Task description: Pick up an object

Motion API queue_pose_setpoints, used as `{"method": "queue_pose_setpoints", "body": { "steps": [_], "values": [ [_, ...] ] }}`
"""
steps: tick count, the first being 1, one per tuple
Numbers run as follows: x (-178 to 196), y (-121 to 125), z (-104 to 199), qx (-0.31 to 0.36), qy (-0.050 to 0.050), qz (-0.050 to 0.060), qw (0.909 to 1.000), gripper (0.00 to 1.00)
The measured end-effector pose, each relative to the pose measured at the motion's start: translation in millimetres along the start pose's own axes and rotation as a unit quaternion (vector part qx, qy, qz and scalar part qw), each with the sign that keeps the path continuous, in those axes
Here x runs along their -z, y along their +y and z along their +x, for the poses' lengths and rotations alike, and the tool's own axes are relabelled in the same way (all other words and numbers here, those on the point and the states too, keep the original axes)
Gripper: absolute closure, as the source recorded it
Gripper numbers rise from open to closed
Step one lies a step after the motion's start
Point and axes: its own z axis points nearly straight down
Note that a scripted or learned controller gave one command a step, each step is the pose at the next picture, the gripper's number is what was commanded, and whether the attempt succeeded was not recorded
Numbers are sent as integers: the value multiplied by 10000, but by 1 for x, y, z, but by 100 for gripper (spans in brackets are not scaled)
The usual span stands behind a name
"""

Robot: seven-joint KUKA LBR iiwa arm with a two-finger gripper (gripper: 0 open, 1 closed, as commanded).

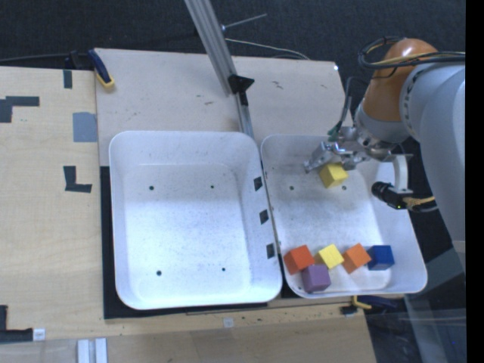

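The gripper (330,162) hung over the far end of the right bin (399,237), and a yellow cube (333,175) sat directly beneath its metal fingers (317,162), touching them or nearly so. The cube looked lifted clear of the bin floor, and its top edge seemed tucked between the fingertips, so I judged the fingers to be closed on it; yet the slanted view left the contact itself hard to read, and the hold could have been a thin one at the upper edge alone.

Such a hold would explain why the cube hung askew. It was tilted, with one corner pointing down and toward the near side of the bin, its faces not square to the bin walls. As a cube it had no true long axis; the diagonal through that low corner was the only direction it marked.

Well away from the fingers, toward the near wall, lay a cluster of other blocks: an orange cube (298,258), a second yellow cube (330,256), another orange block (355,257), a blue cube (381,257) and a purple cube (316,277), close together. Beyond them, across the shared rim, stood the left bin (181,218).
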Motion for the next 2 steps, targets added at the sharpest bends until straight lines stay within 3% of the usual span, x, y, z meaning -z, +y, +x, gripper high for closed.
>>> {"method": "queue_pose_setpoints", "body": {
  "steps": [1, 2],
  "values": [
    [-16, -13, -19, -3, 14, 1, 10000, 0],
    [-10, -15, -17, 2, 34, 43, 10000, 100]
  ]
}}
